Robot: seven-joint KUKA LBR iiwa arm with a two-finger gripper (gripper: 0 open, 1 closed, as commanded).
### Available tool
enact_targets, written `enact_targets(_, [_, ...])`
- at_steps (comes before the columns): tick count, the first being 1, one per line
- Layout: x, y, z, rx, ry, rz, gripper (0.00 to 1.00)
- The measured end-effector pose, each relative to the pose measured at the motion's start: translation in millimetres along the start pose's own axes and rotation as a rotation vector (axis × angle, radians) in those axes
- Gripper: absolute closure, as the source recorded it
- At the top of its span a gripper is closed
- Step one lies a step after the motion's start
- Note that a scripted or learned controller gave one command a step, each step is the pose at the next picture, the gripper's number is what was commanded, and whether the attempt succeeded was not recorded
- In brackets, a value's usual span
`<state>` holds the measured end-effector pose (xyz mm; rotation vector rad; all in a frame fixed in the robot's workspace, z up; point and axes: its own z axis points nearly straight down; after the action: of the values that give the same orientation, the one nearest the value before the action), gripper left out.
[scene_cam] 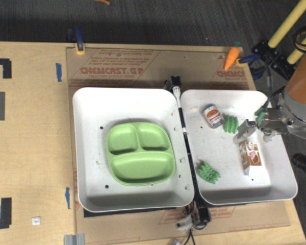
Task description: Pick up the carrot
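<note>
I log two shallow white bins: the left bin (86, 137) holds one green three-compartment plastic tray (140, 152); the right bin (280, 188) holds one small red-and-white can (212, 116), two green knobbly toys (230, 124) (208, 172) and one red-and-white carton (251, 156). One orange carrot (231, 57) lies on the cardboard worktop (117, 68), behind the right bin. My gripper (255, 125) hovers over the right bin beside the carton, its fingers apart on nothing

The bench (30, 152) bears two white bins (86, 111) and a carrot (231, 58).
</note>
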<state>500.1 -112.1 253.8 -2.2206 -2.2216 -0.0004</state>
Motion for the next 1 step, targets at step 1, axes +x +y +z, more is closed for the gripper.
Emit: enact_targets(1, [50.7, -20.9, 60.5, 0.001, 0.000, -0.097, 0.00])
